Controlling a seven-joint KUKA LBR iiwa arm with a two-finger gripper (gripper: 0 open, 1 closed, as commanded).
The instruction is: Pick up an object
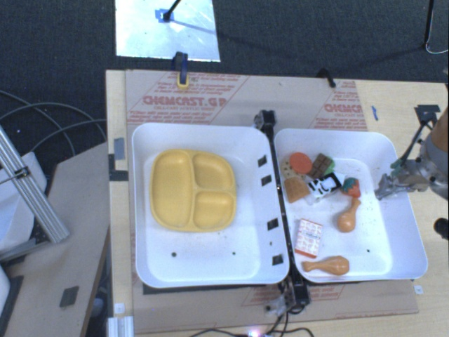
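The gripper (pixel 390 185) hangs over the right bin's (pixel 403 258) far edge; I cannot tell its jaws' spread. The nearby toy drumstick (pixel 347 216) looks light, rigid, slippery; its narrow shank seems best to pinch.

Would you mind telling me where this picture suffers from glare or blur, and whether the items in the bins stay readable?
In the camera view, the shiny sheet beyond the bench glares near white; the pincer at the right bin's edge looks soft and smeared; the yellow tray and the small card stay sharp, with faint shadows.
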